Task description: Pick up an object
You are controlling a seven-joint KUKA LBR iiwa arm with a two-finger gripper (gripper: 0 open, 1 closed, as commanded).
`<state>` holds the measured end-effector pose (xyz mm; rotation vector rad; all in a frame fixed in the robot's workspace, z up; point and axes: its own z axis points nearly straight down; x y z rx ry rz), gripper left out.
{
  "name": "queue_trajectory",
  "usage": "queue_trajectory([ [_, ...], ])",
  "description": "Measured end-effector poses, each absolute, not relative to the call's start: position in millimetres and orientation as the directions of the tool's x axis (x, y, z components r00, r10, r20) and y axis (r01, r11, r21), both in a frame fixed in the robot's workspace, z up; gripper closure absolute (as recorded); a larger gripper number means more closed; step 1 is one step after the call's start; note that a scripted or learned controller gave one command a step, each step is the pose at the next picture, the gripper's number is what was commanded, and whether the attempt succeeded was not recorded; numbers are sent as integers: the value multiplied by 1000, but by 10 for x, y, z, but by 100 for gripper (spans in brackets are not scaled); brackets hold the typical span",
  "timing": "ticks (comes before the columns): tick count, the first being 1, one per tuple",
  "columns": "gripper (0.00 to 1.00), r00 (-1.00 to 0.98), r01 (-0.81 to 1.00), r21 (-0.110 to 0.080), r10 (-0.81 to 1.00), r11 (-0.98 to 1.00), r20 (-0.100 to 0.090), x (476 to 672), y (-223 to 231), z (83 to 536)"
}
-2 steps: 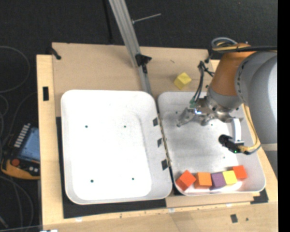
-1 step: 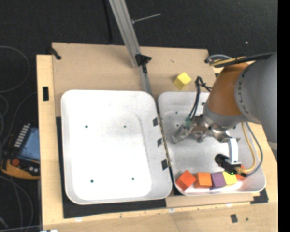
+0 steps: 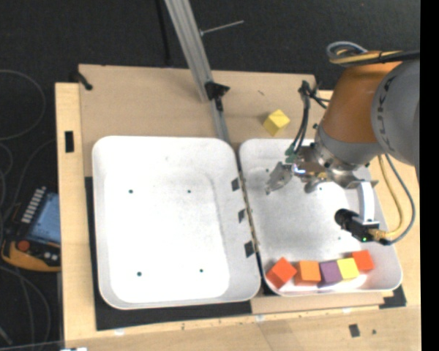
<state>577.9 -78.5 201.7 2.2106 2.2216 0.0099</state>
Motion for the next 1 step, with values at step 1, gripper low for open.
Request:
queue_trajectory([
  [1,0,-5,1000,1,1000,5,0,5604,-432,1969],
])
